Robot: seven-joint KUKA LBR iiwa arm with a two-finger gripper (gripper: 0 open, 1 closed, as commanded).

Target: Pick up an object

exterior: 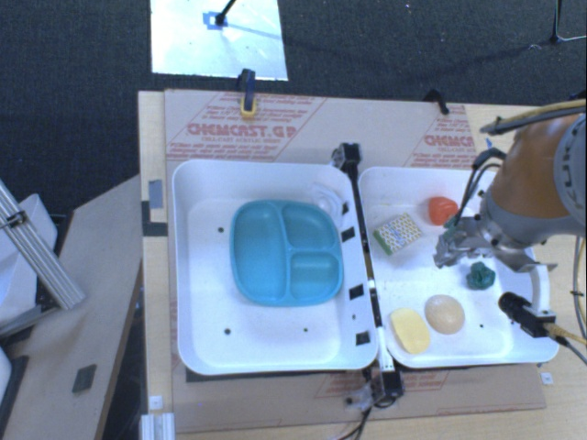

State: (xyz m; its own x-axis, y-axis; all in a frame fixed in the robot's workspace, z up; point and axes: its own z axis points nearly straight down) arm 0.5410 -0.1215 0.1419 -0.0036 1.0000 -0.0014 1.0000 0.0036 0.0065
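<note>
The right bin [394,342] holds a red-orange object [441,209], a patterned green-and-white block [398,233], a dark green object [480,277], a round tan object [445,314] and a yellow object [410,330]. My gripper [456,246] hangs over the right bin, between the red-orange object and the dark green one, just left of the green one. Nothing shows between its fingertips. The arm's grey body and orange band [541,168] cover the bin's right side.
In the left bin [197,273] lies a blue divided tray [284,251] beside a clear, hard-to-see object [326,197] at the bin's back right. A black divider strip [360,246] runs between the bins. Cardboard [303,126] lies under both.
</note>
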